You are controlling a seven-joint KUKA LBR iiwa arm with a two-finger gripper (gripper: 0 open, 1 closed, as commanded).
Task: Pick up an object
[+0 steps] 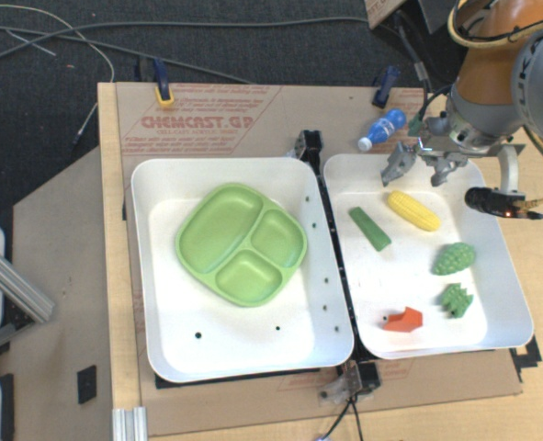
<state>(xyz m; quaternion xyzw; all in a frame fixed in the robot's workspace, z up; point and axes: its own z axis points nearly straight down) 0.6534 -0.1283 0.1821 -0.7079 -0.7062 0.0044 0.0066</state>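
A: How far had the pick got at that point?

B: Barely started, by my reading. The gripper [422, 166] hung over the far edge of the right bin [510, 288], at about twelve o'clock of that bin, with its fingers [395, 170] spread apart and nothing between them.

A: So no object was lifted?

B: None that I could see. Everything lay flat on the bin floor. The yellow corn [413, 211] sat just beside the gripper, toward six o'clock from it, and looked like the likeliest target, though that's only my guess.

A: And the rest?

B: The green bean pod [369, 228] was at nine o'clock from the corn. The green grapes [453, 259] lay at the bin's three o'clock side, the small green leafy piece [456, 299] below them, and the red piece [402, 320] near six o'clock.

A: The left bin?

B: It held the green divided plate [242, 244] alone, well apart from the arm. A blue bottle [382, 130] lay on the cardboard tabletop [124, 118] outside the bins, at about eleven o'clock from the gripper.

A: What remained, then?

B: The whole grasp: descending, closing on something, and lifting.
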